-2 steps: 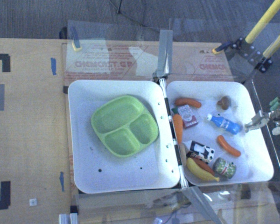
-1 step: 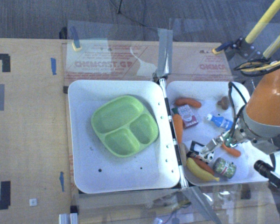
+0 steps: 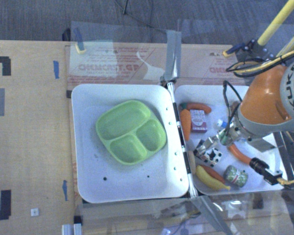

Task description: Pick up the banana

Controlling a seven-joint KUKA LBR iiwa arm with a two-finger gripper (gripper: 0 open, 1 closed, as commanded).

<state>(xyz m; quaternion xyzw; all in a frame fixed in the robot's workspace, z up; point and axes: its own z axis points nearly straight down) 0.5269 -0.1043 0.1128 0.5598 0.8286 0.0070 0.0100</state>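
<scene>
The yellow banana (image 3: 210,179) lies near the front edge of the right bin (image 3: 269,180), with a thin red piece (image 3: 217,173) along its upper side. My gripper (image 3: 208,150) hangs over the middle of the right bin, just above and behind the banana in the image and apart from it. Nothing yellow shows at the gripper. The grey arm with its orange band (image 3: 267,102) reaches in from the right and covers part of the bin.
The left bin (image 3: 88,180) holds a green divided plate (image 3: 131,131). In the right bin lie an orange carrot (image 3: 185,124), a red box (image 3: 198,120), a red-orange piece (image 3: 198,107), another orange piece (image 3: 240,153) and a green can (image 3: 235,176).
</scene>
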